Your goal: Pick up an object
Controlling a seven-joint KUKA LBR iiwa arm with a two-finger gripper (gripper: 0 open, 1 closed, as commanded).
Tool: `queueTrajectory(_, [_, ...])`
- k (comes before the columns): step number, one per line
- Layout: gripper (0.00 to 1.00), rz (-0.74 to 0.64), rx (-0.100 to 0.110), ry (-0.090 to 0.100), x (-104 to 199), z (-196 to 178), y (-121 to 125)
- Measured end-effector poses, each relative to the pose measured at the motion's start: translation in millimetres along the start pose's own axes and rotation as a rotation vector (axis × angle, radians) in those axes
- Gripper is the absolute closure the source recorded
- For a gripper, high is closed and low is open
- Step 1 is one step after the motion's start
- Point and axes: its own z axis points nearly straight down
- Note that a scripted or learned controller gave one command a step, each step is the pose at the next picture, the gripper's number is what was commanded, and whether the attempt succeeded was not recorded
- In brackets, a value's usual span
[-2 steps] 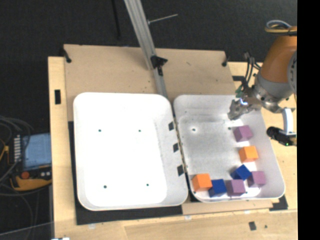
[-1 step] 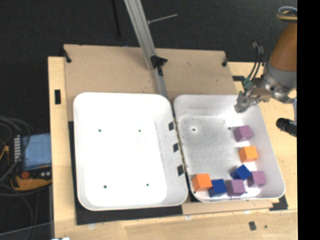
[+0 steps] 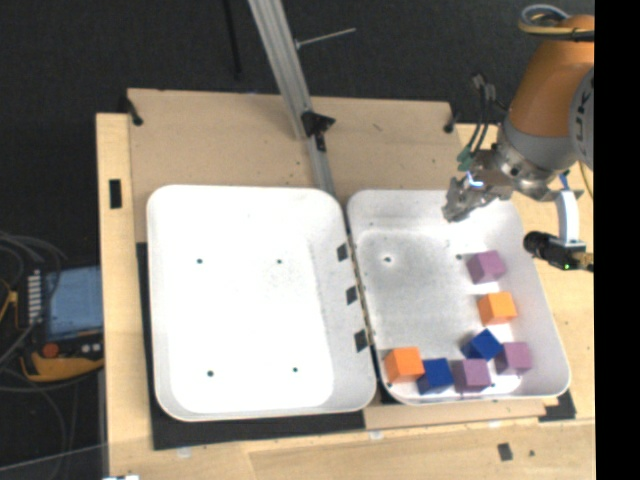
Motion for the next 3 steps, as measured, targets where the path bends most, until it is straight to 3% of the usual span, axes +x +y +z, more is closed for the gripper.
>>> queueTrajectory(2, [1.00,0.003,0.002,0.000,93.8,5.2,-8.3])
queueTrajectory(3, [1.00,-0.001,0.001,0.001,144.3,-11.3,-15.8])
